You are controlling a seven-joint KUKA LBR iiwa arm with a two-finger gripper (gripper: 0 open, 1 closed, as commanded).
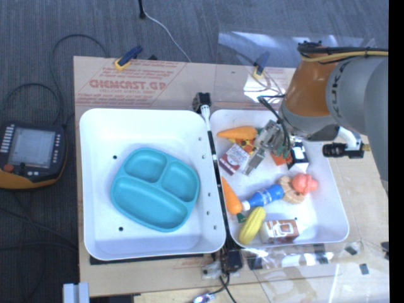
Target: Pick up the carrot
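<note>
Reaching into the right bin point(341, 223), the gripper point(257, 160) hangs low over a red and white packet point(233, 159); whether its jaws are apart or together cannot be told.

Nearest the camera in that bin lie a small brown carton point(279, 231) and a yellow corn cob point(252, 225), the cob touching the tip of a carrot point(231, 197) that is orange, tapered, and lying along the bin's left wall. Just beside it is a blue bottle point(265, 196) with a white cap, and right of that a pink and tan toy point(300, 186). Farther back, a second carrot point(238, 132) lies near the far wall, orange with a bit of green at its right end, close to the arm point(328, 87). The packet and the gripper sit between the two carrots. The left bin point(101, 131) holds a blue divided plate point(155, 188).
</note>
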